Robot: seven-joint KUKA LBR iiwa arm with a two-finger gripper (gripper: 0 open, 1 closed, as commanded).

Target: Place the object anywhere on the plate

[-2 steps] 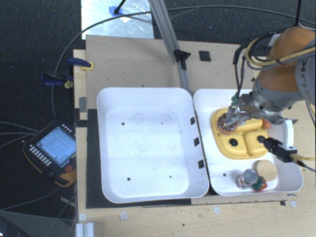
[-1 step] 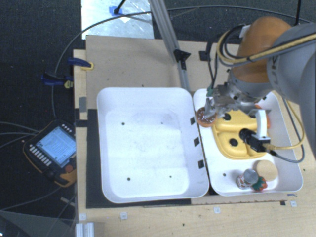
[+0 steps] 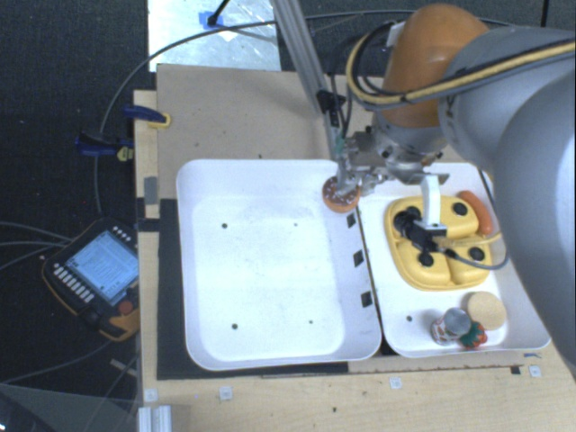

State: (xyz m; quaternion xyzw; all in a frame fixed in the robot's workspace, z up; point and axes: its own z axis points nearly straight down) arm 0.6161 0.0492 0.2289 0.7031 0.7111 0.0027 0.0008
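- Sitting side by side, two white bins: the left bin [image 3: 261, 268] and the right bin [image 3: 414, 322].
- One yellow plate [image 3: 432, 273] lies in the right bin, with one orange sausage-like piece [image 3: 478, 211] at its far edge.
- One tan round piece [image 3: 487, 308] and one small multicoloured toy [image 3: 454, 328] lie near the front.
- One arm [image 3: 504, 79] reaches in from the right; its gripper [image 3: 345, 190] points down at the left bin's far right corner, fingers closed on a small brown round object [image 3: 339, 198], clear of the plate.

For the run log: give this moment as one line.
end effector: over bin divider | brown round object: at its tip, grasp unclear | yellow plate: right bin | placement: not done
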